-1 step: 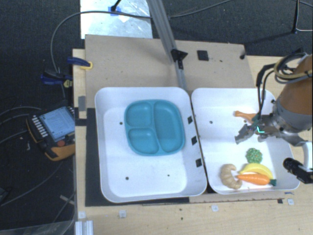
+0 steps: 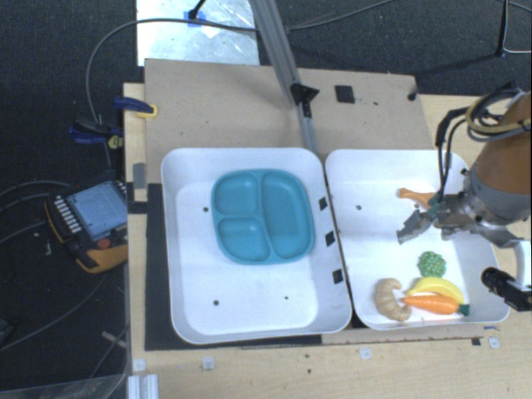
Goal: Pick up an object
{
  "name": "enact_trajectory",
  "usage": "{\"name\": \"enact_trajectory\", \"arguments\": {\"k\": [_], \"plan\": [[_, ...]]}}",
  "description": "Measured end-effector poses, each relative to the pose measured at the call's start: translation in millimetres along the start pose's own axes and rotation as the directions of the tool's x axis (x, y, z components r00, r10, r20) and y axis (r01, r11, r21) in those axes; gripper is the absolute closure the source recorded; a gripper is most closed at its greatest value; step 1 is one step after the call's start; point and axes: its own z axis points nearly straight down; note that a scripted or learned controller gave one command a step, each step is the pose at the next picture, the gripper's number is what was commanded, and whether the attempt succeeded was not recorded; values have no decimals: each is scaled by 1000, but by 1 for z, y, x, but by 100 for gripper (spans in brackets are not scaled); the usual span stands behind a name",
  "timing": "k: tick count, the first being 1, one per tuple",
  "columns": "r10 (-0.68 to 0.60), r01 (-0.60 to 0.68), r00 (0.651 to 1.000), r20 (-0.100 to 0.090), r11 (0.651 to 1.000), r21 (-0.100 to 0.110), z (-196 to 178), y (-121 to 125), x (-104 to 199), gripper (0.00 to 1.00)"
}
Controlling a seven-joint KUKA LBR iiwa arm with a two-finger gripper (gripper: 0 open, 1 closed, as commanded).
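Our tool (image 2: 413, 227) hovers spread and empty over the right bin (image 2: 366, 181), above the broccoli (image 2: 431, 263), banana (image 2: 439, 288) and carrot (image 2: 432, 304) clustered near its front edge, likely lining up a descent.

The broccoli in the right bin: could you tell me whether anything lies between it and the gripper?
Nothing visible does. The gripper hangs just above and left of the broccoli, with bare bin floor between them. The banana and carrot lie on its far side.

The arm (image 2: 503, 169) reaches in from the right, its hand (image 2: 413, 225) angled down-left, fingers parted.
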Motion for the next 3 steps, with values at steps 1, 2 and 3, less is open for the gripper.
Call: {"name": "enact_trajectory", "arguments": {"k": [1,2,3], "plan": [[2,-2,1000,-1,1000,4,46,2,9,0],[4,-4,1000,-1,1000,3,106,1,16,0],[4,-4,1000,0,1000,-2,118,3,15,0]]}}
